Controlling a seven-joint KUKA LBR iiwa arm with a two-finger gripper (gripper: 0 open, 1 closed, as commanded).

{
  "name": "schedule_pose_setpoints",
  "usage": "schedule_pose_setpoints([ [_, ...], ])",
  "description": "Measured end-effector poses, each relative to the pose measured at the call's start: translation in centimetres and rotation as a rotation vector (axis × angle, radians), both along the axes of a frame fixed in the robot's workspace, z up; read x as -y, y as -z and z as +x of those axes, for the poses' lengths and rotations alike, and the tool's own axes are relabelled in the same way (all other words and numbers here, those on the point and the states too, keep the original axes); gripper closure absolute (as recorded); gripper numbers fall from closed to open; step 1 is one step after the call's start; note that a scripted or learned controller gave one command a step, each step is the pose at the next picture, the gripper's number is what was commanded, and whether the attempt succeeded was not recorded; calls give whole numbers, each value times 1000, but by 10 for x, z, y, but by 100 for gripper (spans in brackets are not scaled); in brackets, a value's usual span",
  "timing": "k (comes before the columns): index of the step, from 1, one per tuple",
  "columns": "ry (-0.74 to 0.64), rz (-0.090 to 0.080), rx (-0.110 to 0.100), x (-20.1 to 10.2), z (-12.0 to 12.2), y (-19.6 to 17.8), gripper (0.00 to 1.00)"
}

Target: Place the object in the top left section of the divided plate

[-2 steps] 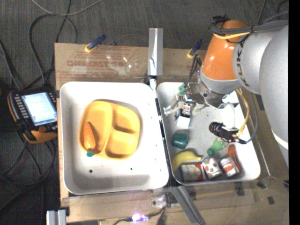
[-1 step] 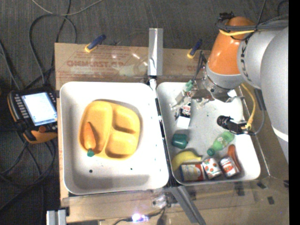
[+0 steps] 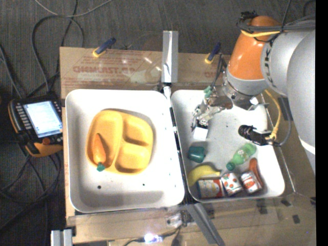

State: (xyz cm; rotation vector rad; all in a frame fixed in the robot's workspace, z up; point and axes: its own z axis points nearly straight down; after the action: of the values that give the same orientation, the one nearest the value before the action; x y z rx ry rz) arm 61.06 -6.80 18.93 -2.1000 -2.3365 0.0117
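- Plate (image 3: 134, 150), yellow, divided into sections; lies in the left bin (image 3: 77, 137), a little left of the bin's middle.
- Carrot (image 3: 98, 148), orange with a green tip; lies lengthwise in the plate's long left section, tip toward the near edge.
- Arm (image 3: 256, 50), grey with an orange band; reaches in from the right, above the far part of the right bin (image 3: 277, 186).
- Jaws (image 3: 204, 118): low over the right bin's far left corner, a small white piece just beneath them; cannot tell whether they are wide, narrow or holding anything.
- Right bin contents, near half: teal cup (image 3: 197, 152); banana (image 3: 201, 173); green bottle (image 3: 241, 157); three small cans with red-and-white labels (image 3: 230, 183) in a row along the near wall, writing too small to read; a slim red item (image 3: 253, 164) just behind the right-hand can.
- Black cylindrical fitting (image 3: 251, 133) with a cable, at the right bin's right side.
- Cardboard sheet (image 3: 118, 70) on the counter beyond the bins; faint red print, not readable; held by two blue-and-yellow clamps (image 3: 104, 46).
- Handheld control pad (image 3: 37, 119) with a lit screen, left of the left bin; screen text not legible.
- Cables (image 3: 51, 14) on the dark floor.
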Motion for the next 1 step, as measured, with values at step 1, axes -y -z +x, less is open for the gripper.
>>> schedule_pose_setpoints([
  [1,-85,3,1,9,-16,7,100],
])
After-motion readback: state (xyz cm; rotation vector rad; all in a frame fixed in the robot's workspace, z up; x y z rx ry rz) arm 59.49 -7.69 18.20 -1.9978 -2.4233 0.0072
